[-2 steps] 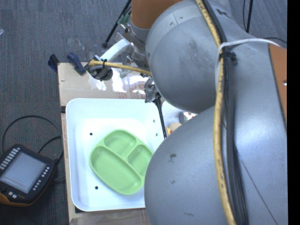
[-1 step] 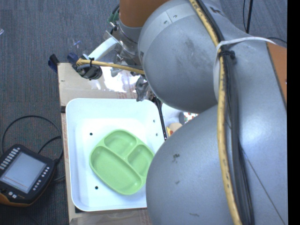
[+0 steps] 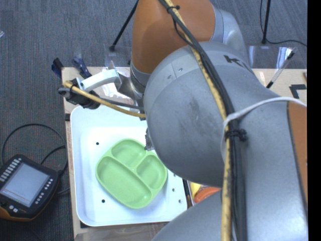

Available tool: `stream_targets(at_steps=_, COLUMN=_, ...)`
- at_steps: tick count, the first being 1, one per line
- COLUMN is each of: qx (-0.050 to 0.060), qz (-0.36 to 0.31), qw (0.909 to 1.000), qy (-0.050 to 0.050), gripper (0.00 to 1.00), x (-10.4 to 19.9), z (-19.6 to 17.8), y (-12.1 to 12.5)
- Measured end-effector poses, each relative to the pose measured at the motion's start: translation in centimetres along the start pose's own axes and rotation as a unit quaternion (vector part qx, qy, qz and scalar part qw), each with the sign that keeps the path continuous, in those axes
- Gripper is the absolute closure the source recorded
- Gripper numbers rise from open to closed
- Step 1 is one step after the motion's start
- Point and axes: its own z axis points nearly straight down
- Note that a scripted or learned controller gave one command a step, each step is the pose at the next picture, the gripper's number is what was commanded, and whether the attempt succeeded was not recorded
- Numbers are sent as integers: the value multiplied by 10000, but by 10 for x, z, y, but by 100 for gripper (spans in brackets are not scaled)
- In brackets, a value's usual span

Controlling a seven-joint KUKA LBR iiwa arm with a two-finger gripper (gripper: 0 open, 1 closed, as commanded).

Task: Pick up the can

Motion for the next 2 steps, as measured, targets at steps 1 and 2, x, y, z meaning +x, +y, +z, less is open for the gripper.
stream_targets(at_steps=1, qx=-43, qz=39, qw=10000, qy=3, gripper=100, x=3, z=-7, y=4)
stream_targets(at_steps=2, qx=4, qz=-21, qw=10000, qy=-30, gripper=100, x=9, z=74, y=62)
